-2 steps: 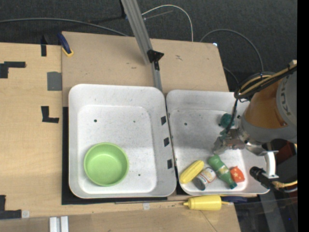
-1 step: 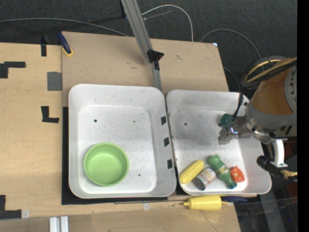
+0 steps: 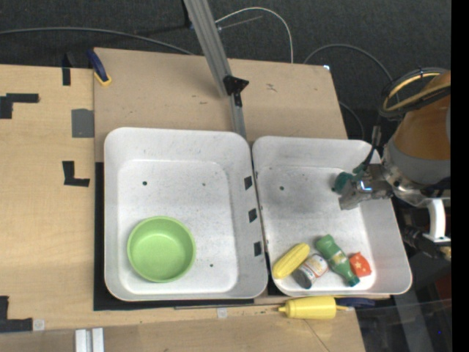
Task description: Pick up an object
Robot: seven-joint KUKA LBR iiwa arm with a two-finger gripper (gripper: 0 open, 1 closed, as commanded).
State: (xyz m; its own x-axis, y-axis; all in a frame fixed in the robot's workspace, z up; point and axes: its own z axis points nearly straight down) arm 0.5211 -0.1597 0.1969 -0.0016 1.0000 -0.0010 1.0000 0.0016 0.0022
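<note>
So the grey arm's two-finger gripper (image 3: 350, 191) sits over the far right part of the right shallow white bin (image 3: 293, 160), and honestly the view doesn't let anyone tell whether it's parted or closed, it's just a blur of metal and teal. Nothing visible in it. The pickable stuff is all bunched in that bin's near right corner: a yellow corn-shaped toy (image 3: 291, 259), a small tin can with a label (image 3: 314, 268), a green bottle (image 3: 335, 257) and a small orange-red piece (image 3: 360, 265), all touching or just beside each other. That clump looks like the big risk: coming down there could wedge between two items or nudge them into the wall. The green round plastic bowl (image 3: 161, 248) in the left white bin (image 3: 176, 141) sits alone, but its rim probably grips badly. A yellow bottle (image 3: 311, 308) lies outside on the bench, just beyond the near edge.
</note>
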